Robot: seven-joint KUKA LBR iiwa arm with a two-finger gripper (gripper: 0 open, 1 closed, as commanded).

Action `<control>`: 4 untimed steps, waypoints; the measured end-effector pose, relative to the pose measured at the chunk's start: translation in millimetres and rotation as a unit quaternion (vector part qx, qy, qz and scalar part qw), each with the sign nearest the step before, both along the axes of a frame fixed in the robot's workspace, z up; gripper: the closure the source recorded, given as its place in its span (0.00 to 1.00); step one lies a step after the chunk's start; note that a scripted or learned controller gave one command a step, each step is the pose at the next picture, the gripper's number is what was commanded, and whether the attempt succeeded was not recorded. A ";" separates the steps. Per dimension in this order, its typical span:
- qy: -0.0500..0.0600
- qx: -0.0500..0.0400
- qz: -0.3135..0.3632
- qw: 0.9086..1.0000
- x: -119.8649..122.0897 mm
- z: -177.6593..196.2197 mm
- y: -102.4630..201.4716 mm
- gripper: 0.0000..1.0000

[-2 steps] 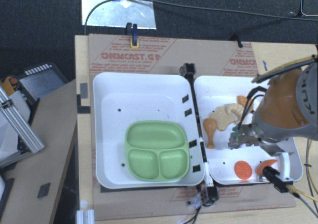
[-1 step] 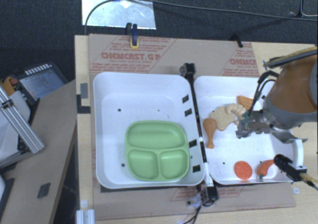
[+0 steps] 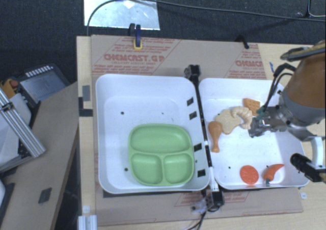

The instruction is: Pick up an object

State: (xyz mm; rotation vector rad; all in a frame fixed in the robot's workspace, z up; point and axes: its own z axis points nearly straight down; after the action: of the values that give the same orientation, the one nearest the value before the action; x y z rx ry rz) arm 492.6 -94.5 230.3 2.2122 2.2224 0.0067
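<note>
Bins sit side by side on the bench, and we see the left bin (image 3: 117, 96) holding a green divided plate (image 3: 161, 154) toward its 5 o'clock corner, three compartments facing up. In the right bin (image 3: 224, 91) we count several toy foods. A tan drumstick (image 3: 214, 134) lies at 9 o'clock by the dividing wall, touching a pale lumpy piece (image 3: 232, 118) near the bin's middle. An orange wedge (image 3: 251, 105) rests just beside that lump, at about 1 o'clock from it. Along the near wall, at 6 o'clock, we find a round red-orange slice (image 3: 249, 174), and just beside it at 3 o'clock a small orange-red pepper shape (image 3: 273, 171).

The arm (image 3: 305, 86) enters from 3 o'clock, and its gripper (image 3: 256, 127) hangs low over the right bin, just at the 3 o'clock edge of the pale lump. We cannot tell how the gripper is set, nor whether it touches the lump.
</note>
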 end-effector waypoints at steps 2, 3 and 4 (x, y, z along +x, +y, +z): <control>0.001 0.001 0.002 1.000 21.4 50.2 41.7 1.00; 0.002 0.001 0.002 1.000 46.8 51.1 89.4 1.00; 0.003 0.001 0.002 1.000 68.5 29.4 140.2 1.00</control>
State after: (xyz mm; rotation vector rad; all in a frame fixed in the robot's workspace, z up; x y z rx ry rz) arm 561.1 45.7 259.7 2.2112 2.2310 0.0035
